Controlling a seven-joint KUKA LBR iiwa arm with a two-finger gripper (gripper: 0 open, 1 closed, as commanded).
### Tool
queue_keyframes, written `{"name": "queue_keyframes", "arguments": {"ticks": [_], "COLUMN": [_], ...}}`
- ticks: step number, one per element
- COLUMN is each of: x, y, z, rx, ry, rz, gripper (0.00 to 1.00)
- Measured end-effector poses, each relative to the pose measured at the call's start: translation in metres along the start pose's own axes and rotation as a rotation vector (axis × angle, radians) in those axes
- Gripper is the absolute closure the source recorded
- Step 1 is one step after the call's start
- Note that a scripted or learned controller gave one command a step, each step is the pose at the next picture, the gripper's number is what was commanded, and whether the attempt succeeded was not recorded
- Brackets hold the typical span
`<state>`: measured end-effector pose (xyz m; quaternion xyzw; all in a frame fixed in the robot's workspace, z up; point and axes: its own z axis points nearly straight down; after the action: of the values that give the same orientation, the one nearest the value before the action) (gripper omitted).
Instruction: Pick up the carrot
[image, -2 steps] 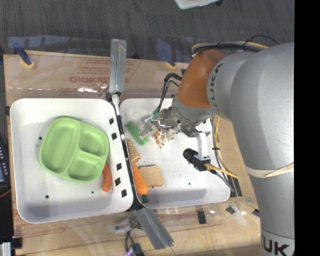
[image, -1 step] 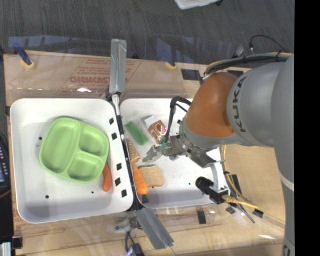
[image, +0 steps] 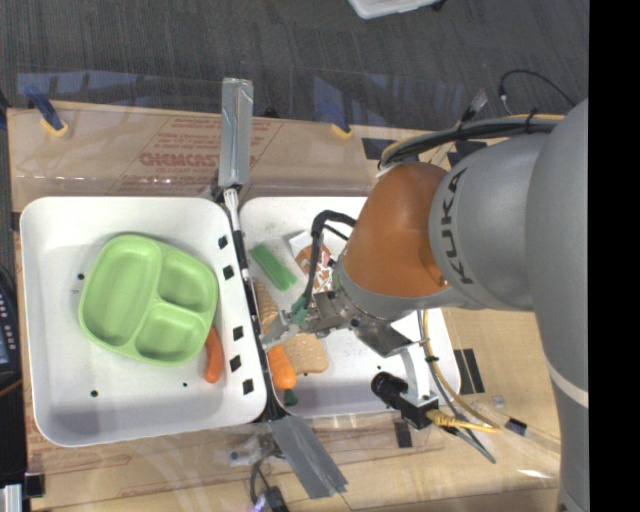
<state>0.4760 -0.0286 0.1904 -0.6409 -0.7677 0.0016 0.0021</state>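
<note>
Arm (image: 470, 230) reaches from right, bent low over right bin (image: 440, 375). Pincer (image: 308, 315) down among food near bin's left wall; open or shut, cannot tell. Two bins. One green plate (image: 148, 298) in left bin (image: 60, 330). One carrot (image: 213, 357) just beside plate, lower right.
</note>
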Motion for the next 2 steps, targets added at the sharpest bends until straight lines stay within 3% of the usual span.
{"name": "queue_keyframes", "arguments": {"ticks": [1, 2], "x": [-0.083, -0.079], "y": [0.006, 0.011], "z": [0.074, 0.092], "rx": [0.001, -0.016], "ry": [0.001, -0.019], "rz": [-0.12, -0.422], "gripper": [0.0, 0.0]}}
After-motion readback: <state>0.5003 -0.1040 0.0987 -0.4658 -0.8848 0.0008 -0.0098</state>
